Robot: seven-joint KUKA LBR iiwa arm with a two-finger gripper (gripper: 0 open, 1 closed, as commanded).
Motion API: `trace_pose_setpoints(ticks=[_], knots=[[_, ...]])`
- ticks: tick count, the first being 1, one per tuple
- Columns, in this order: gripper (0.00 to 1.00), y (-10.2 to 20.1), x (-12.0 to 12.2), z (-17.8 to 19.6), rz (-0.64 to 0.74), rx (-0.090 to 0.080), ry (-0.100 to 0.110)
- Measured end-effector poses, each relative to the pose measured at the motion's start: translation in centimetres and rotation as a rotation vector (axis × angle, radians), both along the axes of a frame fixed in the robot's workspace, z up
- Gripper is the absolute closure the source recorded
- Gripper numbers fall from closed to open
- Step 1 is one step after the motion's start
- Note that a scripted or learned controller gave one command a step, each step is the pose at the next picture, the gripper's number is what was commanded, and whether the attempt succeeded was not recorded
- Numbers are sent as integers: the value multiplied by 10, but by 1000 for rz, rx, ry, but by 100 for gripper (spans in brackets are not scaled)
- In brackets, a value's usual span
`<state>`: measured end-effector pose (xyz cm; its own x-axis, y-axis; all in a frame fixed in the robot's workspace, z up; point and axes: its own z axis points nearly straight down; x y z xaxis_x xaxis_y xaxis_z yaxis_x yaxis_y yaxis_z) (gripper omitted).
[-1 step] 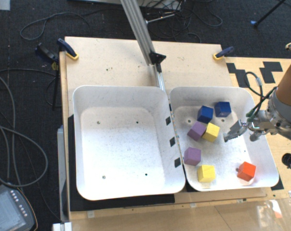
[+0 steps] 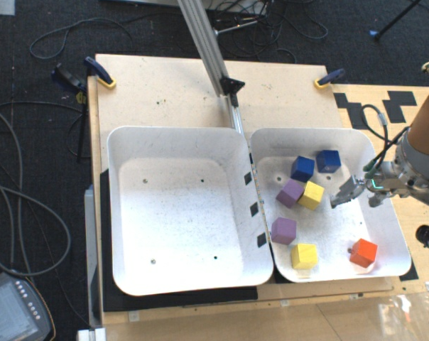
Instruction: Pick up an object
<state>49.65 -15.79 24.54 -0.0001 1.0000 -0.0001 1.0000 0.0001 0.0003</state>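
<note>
A: Where is the arm?

B: It comes in from the right edge of the frame, about mid-height, reaching left over the right bin (image 2: 385, 212). The gripper (image 2: 351, 192) hangs above the bin floor, right of the cluster of blocks.

A: Is the gripper open or closed?

B: I cannot tell; it is small and dark here. Nothing shows between its tips.

A: And the blocks?

B: 7 lie in the right bin. 2 blue blocks (image 2: 302, 167) sit side by side near the top. Below them a purple block (image 2: 291, 192) touches a yellow block (image 2: 312, 195), just left of the gripper. Lower down are a second purple block (image 2: 283, 229), a second yellow block (image 2: 304, 256), and an orange block (image 2: 363, 252) at the lower right.

A: Any writing?

B: None that I can read. The left bin (image 2: 122, 190) fills the middle left of the frame
</note>
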Motion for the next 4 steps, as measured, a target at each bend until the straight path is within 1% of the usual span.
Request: trace_pose_setpoints(ticks=[1, 2, 3, 4], knots=[[0, 1, 6, -62, -1, 1, 6], [0, 10, 10, -111, -1, 2, 5], [0, 11, 10, -152, -1, 0, 2], [100, 10, 11, -140, -1, 0, -2]])
